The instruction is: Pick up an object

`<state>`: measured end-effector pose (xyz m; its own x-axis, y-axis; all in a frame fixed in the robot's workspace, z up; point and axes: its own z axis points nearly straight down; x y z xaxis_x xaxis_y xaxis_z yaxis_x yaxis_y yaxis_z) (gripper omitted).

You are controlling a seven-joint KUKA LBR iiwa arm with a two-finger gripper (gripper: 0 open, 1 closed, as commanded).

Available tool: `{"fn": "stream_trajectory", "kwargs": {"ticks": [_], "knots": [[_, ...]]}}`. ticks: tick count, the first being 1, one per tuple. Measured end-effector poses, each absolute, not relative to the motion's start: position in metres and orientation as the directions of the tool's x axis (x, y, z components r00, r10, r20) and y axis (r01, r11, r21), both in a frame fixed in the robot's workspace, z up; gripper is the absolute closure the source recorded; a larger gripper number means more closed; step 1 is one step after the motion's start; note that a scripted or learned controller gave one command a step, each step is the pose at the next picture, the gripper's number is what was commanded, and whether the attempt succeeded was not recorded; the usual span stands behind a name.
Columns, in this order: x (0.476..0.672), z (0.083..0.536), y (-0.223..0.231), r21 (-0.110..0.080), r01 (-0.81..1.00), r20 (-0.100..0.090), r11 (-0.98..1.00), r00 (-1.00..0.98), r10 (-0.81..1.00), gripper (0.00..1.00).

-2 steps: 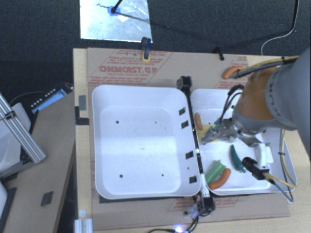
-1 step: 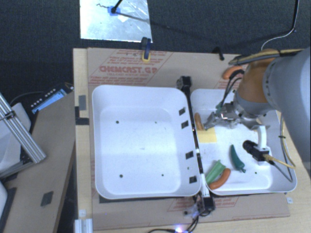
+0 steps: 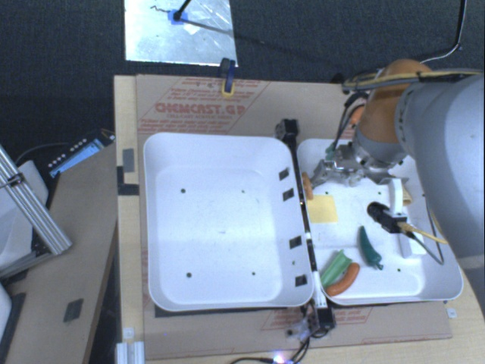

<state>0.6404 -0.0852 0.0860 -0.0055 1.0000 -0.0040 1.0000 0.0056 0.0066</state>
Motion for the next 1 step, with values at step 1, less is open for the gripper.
{"fn": "stream_trajectory", "kwargs": {"ticks": [1], "knots": [[0.6403,0.0970,-0.0853,0.008,1.000,-0.003,0.007,-0.007,1.000,1.00]]}}
